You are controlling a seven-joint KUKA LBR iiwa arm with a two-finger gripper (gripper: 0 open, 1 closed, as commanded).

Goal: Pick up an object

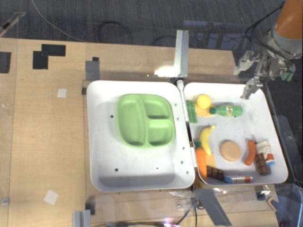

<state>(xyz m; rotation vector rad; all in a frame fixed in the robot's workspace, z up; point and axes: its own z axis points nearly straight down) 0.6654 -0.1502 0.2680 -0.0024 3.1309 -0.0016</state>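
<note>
You cannot tell if the fingers are apart or together; you see them above the far right corner of the right bin, touching nothing. Nearest to them lies the green bottle, beside a lemon. The left bin carries a green divided plate.

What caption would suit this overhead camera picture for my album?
Robot gripper poised over the right bin's toy food, beside a green divided tray in the left bin.
</note>
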